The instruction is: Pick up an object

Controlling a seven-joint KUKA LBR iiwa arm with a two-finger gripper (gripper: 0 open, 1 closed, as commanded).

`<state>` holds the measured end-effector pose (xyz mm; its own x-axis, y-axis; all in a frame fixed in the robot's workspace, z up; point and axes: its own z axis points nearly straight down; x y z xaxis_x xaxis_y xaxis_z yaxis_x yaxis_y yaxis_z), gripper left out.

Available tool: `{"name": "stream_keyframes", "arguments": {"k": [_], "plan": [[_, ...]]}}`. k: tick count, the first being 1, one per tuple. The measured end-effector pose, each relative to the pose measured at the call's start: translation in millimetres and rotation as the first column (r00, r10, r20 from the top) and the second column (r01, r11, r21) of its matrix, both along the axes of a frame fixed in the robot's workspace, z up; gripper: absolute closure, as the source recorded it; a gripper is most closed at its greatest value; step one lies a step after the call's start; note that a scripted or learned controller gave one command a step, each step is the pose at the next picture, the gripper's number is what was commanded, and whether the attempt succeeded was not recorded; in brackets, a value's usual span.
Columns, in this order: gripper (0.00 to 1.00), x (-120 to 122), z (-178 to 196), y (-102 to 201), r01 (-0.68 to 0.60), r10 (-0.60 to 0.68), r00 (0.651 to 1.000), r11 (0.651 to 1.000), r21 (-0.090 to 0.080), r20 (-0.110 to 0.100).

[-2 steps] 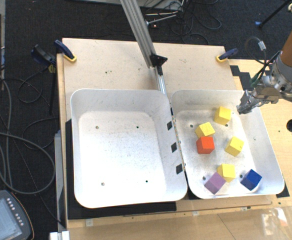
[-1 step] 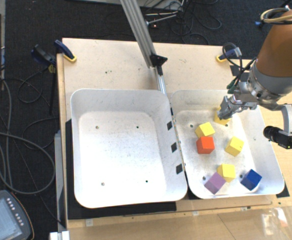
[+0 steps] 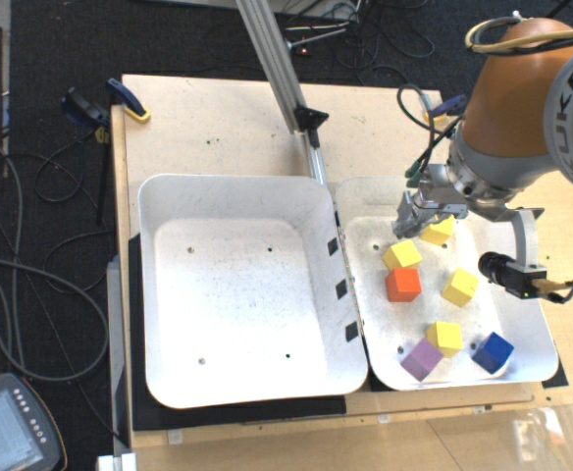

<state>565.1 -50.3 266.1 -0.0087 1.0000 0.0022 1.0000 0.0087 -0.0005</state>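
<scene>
The right bin holds several small blocks: a yellow block with an orange block just below it, a yellow block to the right, another yellow block, a purple block and a blue block. One more yellow block sits at the back, right beside my gripper. The gripper hangs low over the back of this bin, its tip just above and left of that block. The wrist hides the fingertips, and nothing shows between them.
The left bin lies beside the right one. A slanted metal pole runs from the top down to the gap between the bins. Blue and yellow clamps sit at the bench's back left corner. Cables hang off the arm.
</scene>
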Motion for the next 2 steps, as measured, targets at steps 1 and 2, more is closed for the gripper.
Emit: {"name": "stream_keyframes", "arguments": {"k": [1,2], "plan": [[1.0,-15.5,-10.4,41.0,0.001,-0.001,1.0,1.0,-0.001,-0.002],[1.0,-27.7,-16.1,103.6,-0.001,0.001,1.0,1.0,0.0,-0.001]]}}
